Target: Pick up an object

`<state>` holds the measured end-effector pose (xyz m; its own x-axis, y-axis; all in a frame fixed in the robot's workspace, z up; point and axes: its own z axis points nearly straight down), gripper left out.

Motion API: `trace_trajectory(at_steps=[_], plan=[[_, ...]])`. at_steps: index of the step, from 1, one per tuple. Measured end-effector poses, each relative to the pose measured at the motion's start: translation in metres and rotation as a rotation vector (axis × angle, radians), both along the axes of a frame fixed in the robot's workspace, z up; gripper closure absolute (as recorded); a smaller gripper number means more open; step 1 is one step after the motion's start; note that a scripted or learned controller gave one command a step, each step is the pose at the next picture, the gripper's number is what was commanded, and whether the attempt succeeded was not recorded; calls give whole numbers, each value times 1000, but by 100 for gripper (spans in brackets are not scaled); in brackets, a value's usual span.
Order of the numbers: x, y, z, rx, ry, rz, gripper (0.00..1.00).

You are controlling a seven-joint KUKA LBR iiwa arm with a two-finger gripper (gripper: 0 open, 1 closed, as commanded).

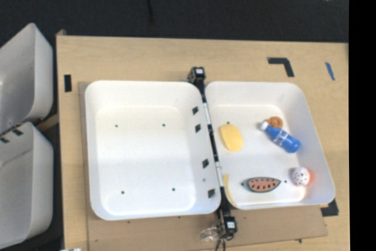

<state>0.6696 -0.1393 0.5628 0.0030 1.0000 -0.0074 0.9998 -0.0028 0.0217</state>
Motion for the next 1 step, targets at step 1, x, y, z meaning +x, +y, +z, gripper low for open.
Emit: trace_trajectory(at_steps=[1], plan=[[14,-58,-12,3,19,-2,100]])
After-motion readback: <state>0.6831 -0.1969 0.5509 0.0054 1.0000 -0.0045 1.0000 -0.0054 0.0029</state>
